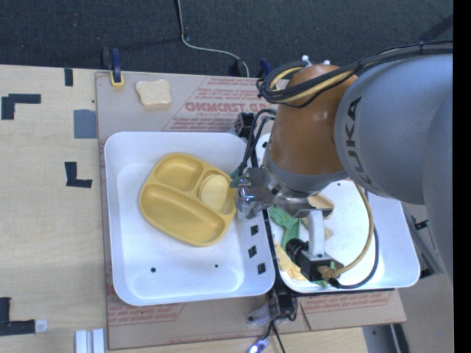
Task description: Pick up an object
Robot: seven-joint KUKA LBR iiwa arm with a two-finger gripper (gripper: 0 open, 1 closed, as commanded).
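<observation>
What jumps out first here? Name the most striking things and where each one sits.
The big grey arm with its orange band dominates the right, leaning over the right white bin. A yellow plastic divided tray lies in the left white bin. A pale bread-slice-shaped object rests on the cardboard beyond the bins.

The left bin [121, 219] is open to access from above: a yellow divided tray [184, 197] covers its upper middle, leaving bare floor along the near edge and left side. The right bin [394, 259] is largely obstructed — the arm [346, 131] overhangs it, with cables [364, 252] looped across. A green item [283, 219] and yellow scraps [294, 272] crowd its left wall; bare floor remains at right.
</observation>
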